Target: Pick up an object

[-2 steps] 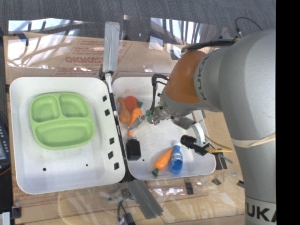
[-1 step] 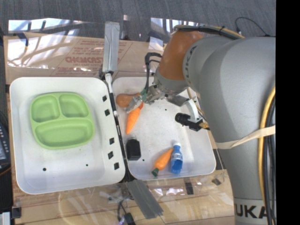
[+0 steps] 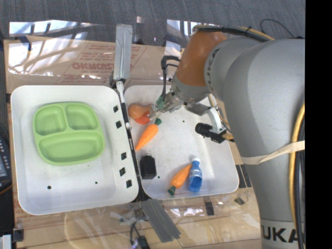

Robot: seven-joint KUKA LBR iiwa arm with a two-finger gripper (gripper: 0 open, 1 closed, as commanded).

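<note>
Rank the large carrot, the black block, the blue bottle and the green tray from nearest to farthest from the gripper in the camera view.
Measured from the gripper:
1. Large carrot, just below it in the right bin.
2. Black block, lower, by the divider.
3. Blue bottle, at the right bin's near edge.
4. Green tray, across in the left bin.

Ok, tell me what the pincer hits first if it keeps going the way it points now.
Probably the orange-red round fruit at the right bin's upper left; the pincer points left and down at it, tip beside it. Depth is unclear.
</note>
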